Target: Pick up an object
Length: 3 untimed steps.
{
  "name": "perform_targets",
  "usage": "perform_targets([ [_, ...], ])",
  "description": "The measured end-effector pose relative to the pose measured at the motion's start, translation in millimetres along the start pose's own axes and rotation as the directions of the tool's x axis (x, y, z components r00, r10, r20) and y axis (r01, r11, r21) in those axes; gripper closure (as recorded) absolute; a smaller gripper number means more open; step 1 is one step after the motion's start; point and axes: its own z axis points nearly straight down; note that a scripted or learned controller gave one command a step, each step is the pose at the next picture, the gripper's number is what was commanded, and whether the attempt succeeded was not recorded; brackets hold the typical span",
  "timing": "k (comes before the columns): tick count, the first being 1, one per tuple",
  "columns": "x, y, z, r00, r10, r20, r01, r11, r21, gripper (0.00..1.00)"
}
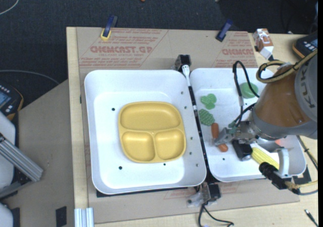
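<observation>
Sausage (pixel 215 130) beside tool (pixel 228 137) — bench sheet (pixel 121 48) reads "CHEMCAST".

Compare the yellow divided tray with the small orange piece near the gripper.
The yellow divided tray is broad, pale yellow and split into three compartments; the small orange piece is thin, stick-shaped and solid. The tray lies in the left bin, the orange piece in the right bin. Both lie flat.

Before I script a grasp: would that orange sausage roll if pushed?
Probably. The sausage looks small, rounded and elongated, so a sideways push could roll it on the smooth bin. It seems light and easily knocked away. The hand is right beside it.
</observation>
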Motion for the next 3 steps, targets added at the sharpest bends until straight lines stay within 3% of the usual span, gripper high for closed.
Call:
perform_targets([
  [1,-4,4,-14,1.000,0.002,0.011,-0.002,1.000,-0.018,1.00],
  [2,-9,5,-57,1.000,-0.006,-0.008,0.006,1.000,0.012,1.00],
  [3,-11,5,-120,1.000,-0.008,-0.008,0.008,1.000,0.009,1.00],
])
